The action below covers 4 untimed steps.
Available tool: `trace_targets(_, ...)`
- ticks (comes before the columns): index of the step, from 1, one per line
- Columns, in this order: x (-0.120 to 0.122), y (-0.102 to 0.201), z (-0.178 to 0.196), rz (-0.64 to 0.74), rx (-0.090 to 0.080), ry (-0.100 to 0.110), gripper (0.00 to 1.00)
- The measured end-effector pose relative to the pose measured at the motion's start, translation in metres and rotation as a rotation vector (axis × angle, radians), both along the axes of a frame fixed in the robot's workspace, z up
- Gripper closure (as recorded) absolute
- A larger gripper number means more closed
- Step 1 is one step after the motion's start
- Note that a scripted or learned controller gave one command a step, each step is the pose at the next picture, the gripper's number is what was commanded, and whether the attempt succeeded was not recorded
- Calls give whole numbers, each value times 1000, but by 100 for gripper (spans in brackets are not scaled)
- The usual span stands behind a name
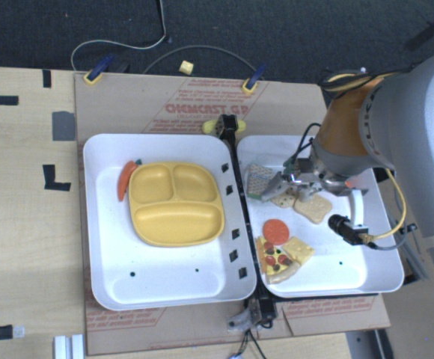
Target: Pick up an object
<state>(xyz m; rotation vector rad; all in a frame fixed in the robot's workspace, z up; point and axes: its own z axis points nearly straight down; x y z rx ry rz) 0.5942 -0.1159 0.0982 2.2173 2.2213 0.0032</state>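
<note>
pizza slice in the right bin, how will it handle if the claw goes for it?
The pizza slice looks like a flat moulded toy, so probably stiff and light. It lies flat on the right bin floor, so it likely slides rather than rolls or tips. Its thin edge may be hard to pinch, and the red disc touching it could get nudged.

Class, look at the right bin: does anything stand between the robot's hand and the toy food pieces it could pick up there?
Nothing visible does. The hand is already low in the right bin, right at the cracker pieces and the grey patterned piece. The tomato slice and pizza slice lie nearer the front, uncovered.
</note>
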Motion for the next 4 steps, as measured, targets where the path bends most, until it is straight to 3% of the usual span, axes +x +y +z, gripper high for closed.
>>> trace_targets(1, 49, 17, -9, 0, -5, -5, 0)
trace_targets(2, 76, 11, -9, 1, 1, 4, 0)
trace_targets(3, 61, -6, -8, 1, -1, -11, 0)
trace_targets(4, 75, 1, -6, 0, -2, 4, 0)
